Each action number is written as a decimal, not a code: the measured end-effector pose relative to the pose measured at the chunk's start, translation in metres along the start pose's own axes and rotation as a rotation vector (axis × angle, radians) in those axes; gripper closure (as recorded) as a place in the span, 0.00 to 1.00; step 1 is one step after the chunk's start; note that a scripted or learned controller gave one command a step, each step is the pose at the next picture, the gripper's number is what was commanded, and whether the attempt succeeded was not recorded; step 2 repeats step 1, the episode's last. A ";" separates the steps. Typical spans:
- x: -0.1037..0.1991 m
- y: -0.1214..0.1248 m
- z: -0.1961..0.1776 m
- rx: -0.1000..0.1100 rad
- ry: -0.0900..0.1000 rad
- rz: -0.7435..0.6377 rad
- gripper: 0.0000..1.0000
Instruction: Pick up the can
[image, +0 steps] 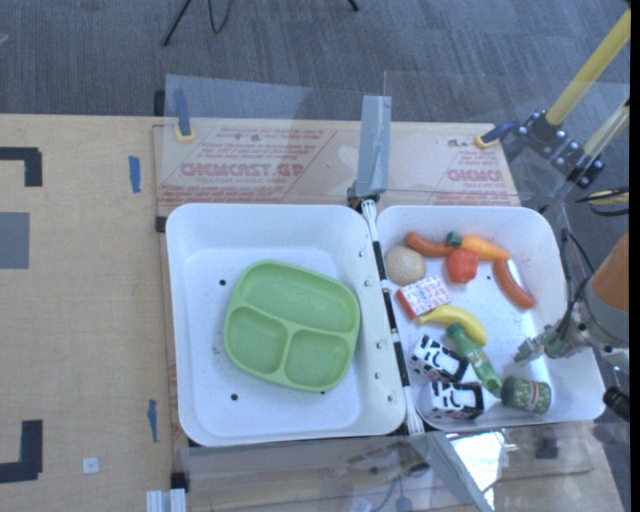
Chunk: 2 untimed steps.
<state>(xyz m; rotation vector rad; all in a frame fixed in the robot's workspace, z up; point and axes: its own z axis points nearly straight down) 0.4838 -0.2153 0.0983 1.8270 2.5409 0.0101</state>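
a pale wooden desk (80, 330) carries two shallow white bins side by side, with grey carpet beyond its far edge. the left bin (200, 250) holds a green divided plate (290, 325). the right bin (540, 235) holds toy food: carrots, a banana (455, 320), a green bottle (477, 360). the can (527, 394) lies on its side near that bin's front right corner. the gripper (545, 345) hangs just above it, apart from it; whether the fingers are open or closed i cannot tell, being small and blurred. the arm is cut off at the right.
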 end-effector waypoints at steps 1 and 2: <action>0.000 0.000 0.000 0.000 0.000 -0.001 0.00; 0.000 0.000 0.000 0.000 0.000 -0.001 0.00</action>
